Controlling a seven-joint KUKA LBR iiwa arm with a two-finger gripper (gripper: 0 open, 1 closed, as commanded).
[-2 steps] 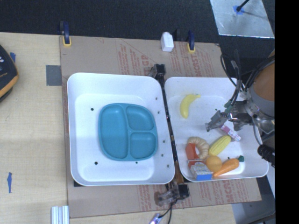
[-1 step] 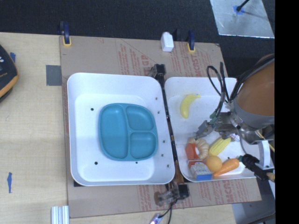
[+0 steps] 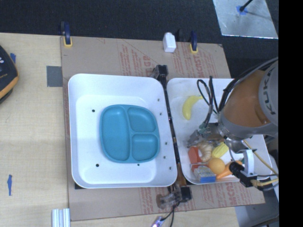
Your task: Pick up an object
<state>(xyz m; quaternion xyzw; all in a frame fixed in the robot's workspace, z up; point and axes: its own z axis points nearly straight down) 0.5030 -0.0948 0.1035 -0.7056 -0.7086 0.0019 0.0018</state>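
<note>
2 shallow white bins side by side on a cardboard-covered bench (image 3: 142, 56). In the left bin (image 3: 80, 126), a blue divided plate (image 3: 129, 133) with 3 compartments, lying flat near the middle. In the right bin (image 3: 177, 91), a yellow banana (image 3: 190, 106) alone toward the far side, well apart from a cluster at the near edge: a red piece (image 3: 193, 154), a pale lumpy piece (image 3: 206, 150), a yellow piece (image 3: 220, 150), an orange ball (image 3: 216, 165), a blue block (image 3: 207, 178). Grey arm (image 3: 248, 103) with orange band reaching in from the right, gripper (image 3: 204, 135) low over the cluster, just above the pale piece; pincer state impossible to tell, fingers lost among cables and toys
</note>
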